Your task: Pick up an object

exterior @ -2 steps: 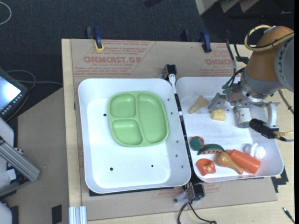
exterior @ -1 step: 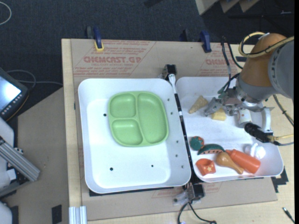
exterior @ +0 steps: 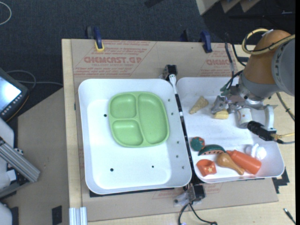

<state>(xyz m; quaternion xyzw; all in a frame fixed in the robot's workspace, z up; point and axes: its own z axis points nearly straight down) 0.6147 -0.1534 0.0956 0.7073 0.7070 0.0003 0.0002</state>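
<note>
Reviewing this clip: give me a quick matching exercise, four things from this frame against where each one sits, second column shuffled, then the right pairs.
Things:
1. green divided plate
2. tan wedge
3. orange carrot
4. gripper

Places:
A. right bin, near front edge
B. left bin
C. right bin, far-left part
D. low over a yellow piece, right bin's far part

Pairs: 1-B, 2-C, 3-A, 4-D

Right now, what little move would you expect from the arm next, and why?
Probably a short lift to test the grasp: the gripper sits low in the right bin, right at a small yellow piece. I can't tell whether it holds it.
</note>
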